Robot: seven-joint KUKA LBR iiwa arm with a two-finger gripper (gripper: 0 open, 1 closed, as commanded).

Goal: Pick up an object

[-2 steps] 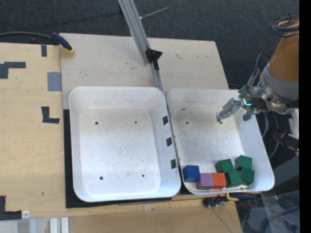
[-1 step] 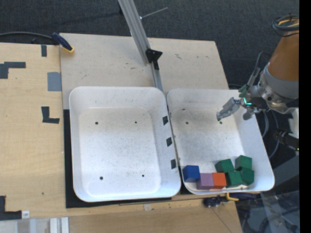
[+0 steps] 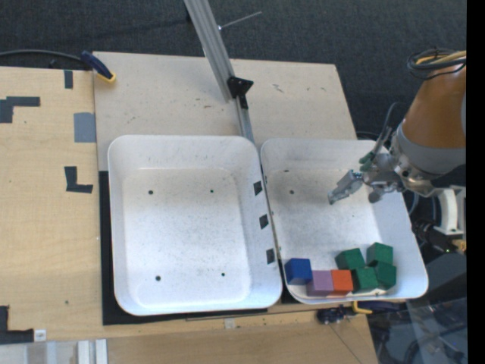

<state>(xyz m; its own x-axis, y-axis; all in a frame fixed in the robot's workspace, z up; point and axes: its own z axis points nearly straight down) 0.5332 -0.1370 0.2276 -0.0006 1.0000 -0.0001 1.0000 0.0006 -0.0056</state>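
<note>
While the arm (image 3: 433,120) reaches in from the right, its gripper (image 3: 356,188) hangs over the upper right part of the right bin (image 3: 303,165), well apart from every block. One grey finger (image 3: 342,188) points toward the bin's centre and a second (image 3: 376,194) sits just beside it toward the right wall; they stand apart with nothing between them, so the pincer is released. All objects lie along the near edge of the right bin. A blue block (image 3: 298,270) sits at the near left corner, against the left wall. A purple block (image 3: 323,281) touches it on the right, and an orange block (image 3: 342,280) touches the purple one. A cluster of green blocks (image 3: 369,267) fills the near right corner, touching the orange block; how many pieces it holds cannot be told exactly. The left bin (image 3: 121,203) sits beside the right bin, their rims meeting. A slanted metal rail (image 3: 208,32) crosses the bench (image 3: 167,89) above both bins.
</note>
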